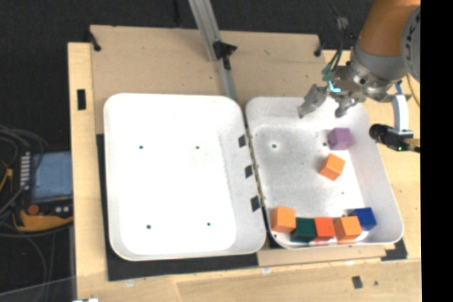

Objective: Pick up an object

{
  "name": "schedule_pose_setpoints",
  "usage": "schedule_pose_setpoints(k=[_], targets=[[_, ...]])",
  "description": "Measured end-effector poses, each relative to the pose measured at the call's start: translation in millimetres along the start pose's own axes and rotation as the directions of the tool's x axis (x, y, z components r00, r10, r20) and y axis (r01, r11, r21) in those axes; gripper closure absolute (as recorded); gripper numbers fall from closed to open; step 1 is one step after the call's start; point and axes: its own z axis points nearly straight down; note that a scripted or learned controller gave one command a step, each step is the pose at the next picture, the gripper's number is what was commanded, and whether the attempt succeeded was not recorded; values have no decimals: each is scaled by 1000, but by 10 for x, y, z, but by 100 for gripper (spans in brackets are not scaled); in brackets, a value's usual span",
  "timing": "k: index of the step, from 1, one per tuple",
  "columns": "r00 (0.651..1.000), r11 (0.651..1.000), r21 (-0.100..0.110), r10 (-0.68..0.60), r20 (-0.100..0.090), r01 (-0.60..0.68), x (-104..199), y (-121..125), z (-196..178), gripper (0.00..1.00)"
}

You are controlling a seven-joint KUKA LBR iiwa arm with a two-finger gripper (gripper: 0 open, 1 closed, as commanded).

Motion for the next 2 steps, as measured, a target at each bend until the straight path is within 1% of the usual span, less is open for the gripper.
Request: schedule_pose_setpoints(k=[1, 2], targets=[[1000, 1000, -4, -2, 3, 2, -4, 8, -31, 0], [1000, 1000, -2, 1, 4, -1, -22, 38, 387, 0]])
